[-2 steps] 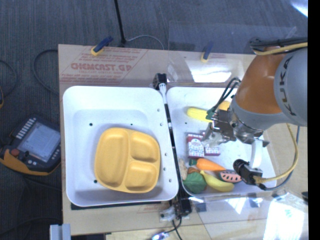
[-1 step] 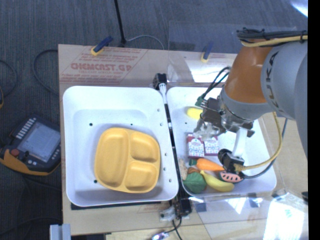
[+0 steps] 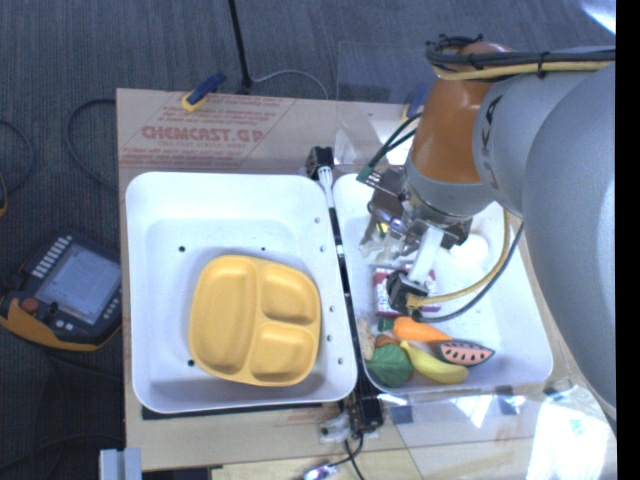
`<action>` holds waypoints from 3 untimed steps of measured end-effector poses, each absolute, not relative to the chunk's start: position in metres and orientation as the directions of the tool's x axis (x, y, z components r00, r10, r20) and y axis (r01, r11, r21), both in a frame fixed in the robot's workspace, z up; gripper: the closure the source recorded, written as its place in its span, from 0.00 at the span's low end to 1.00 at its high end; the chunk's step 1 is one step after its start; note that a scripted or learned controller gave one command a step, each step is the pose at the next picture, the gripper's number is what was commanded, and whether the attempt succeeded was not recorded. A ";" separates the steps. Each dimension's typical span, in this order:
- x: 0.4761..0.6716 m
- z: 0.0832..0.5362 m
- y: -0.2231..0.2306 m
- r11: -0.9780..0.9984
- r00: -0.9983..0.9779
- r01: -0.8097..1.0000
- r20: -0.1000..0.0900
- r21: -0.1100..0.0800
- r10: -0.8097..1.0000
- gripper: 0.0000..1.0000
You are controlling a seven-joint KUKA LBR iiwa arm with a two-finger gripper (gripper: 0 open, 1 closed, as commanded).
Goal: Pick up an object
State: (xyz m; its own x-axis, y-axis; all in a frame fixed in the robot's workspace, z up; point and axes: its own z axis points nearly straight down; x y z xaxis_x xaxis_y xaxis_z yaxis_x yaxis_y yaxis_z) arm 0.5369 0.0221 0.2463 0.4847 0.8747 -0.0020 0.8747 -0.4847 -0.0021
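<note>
In the right bin point(image 3: 520, 353), several toy foods lie in a cluster at the near left corner: an orange carrot point(image 3: 420, 330), a watermelon slice point(image 3: 466, 352), a yellow banana point(image 3: 436, 367) and a green round piece point(image 3: 391, 364). A red and white packet point(image 3: 383, 290) lies just behind them. My gripper point(image 3: 386, 238) hangs low over the left part of that bin, a little behind the packet and the cluster. The wrist covers the middle of the bin.
The left bin point(image 3: 160, 208) holds a yellow divided tray point(image 3: 255, 318) in its near half. A black rail point(image 3: 335, 228) runs between the two bins. A cardboard sheet point(image 3: 200, 133) lies behind the left bin.
</note>
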 end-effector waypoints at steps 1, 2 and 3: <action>0.485 0.256 -0.014 -0.609 0.609 0.793 -0.003 -0.002 0.793 1.00; 0.542 0.242 0.018 -0.620 0.620 0.784 -0.002 -0.002 0.784 1.00; 0.485 0.241 0.009 -0.783 0.783 0.622 -0.003 -0.002 0.622 1.00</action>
State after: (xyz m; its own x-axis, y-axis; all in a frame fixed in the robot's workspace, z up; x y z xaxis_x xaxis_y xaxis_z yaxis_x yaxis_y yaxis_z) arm 0.4853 0.0091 0.2406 0.7831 0.6219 -0.0032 0.6219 -0.7831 -0.0024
